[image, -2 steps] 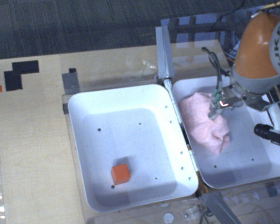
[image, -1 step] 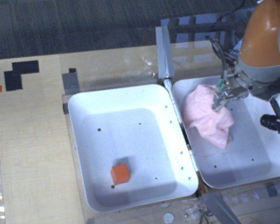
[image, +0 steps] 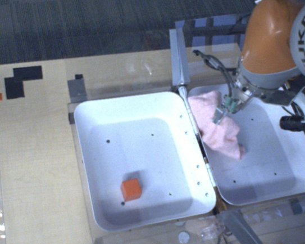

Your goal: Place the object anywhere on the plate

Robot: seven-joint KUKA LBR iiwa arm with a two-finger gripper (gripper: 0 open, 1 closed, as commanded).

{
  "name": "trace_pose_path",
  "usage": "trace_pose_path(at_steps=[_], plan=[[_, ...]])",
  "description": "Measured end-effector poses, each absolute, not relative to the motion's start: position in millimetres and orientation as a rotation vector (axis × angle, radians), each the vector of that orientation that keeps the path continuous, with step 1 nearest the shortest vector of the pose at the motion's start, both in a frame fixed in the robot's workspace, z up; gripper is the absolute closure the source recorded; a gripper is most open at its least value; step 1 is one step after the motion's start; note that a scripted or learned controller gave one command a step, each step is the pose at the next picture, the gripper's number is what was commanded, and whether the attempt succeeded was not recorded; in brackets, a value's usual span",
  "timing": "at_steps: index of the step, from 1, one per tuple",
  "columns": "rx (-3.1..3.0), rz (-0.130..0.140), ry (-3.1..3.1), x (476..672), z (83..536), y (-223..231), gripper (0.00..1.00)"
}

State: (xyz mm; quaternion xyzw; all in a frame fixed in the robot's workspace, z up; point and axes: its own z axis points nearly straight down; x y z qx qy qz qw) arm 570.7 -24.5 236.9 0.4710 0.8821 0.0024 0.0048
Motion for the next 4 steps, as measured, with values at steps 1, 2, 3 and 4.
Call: trace_pose_path(at_steps=[1,2,3,4], plan=[[0.895,0.008,2.998,569.5,245,23,1.0],[0.279,0.006,3.12,568.8,230,78,1.0],[-0.002,0.007,3.131,565.8,229,130,1.0],[-0.001,0.007,3.13,565.9,230,129,0.0]])
